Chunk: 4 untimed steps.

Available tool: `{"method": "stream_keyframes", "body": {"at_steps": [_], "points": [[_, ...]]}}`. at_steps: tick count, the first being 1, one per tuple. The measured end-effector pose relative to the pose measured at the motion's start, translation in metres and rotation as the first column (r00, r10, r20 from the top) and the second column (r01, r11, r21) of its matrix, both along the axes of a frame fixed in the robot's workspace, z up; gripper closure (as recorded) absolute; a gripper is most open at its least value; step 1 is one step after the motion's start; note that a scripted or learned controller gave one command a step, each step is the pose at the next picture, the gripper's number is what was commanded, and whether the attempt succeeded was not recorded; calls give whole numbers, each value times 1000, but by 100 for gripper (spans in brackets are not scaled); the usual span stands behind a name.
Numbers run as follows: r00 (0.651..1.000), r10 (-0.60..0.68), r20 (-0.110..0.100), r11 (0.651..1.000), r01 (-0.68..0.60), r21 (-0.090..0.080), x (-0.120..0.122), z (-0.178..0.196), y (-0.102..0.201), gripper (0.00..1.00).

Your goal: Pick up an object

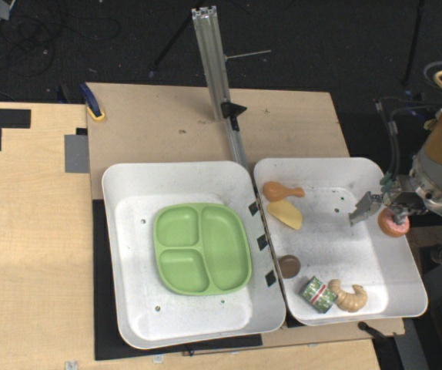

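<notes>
1. Camera view: the gripper (367, 206) hangs at the right side of the right bin (394, 284), its grey fingers spread, nothing between them.
2. Just right of it, at the bin's rim, sits a pink doughnut (395, 223).
3. Left of the gripper lie an orange drumstick (281, 191) and a yellow wedge (286, 214).
4. Lower down lie a brown disc (289, 266), a green can (316, 294) and a croissant (349, 297).
5. On the worktop (282, 122), the left bin (128, 199) holds a green divided plate (202, 249).
</notes>
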State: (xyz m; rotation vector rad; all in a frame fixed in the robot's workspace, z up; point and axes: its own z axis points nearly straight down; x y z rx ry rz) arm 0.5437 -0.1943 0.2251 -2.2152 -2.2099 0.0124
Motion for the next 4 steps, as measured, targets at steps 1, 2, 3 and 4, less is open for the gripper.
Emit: {"method": "stream_keyframes", "body": {"at_steps": [1, 2, 3, 4], "points": [[1000, 2, 13, 1000, -2, -3, 3, 7, 0, 0], [1000, 3, 6, 1000, -3, 0, 2, -51, 11, 0], [1000, 3, 7, 1000, -3, 0, 7, -103, 18, 0], [1000, 4, 22, 1000, -4, -7, 11, -131, 18, 0]]}}
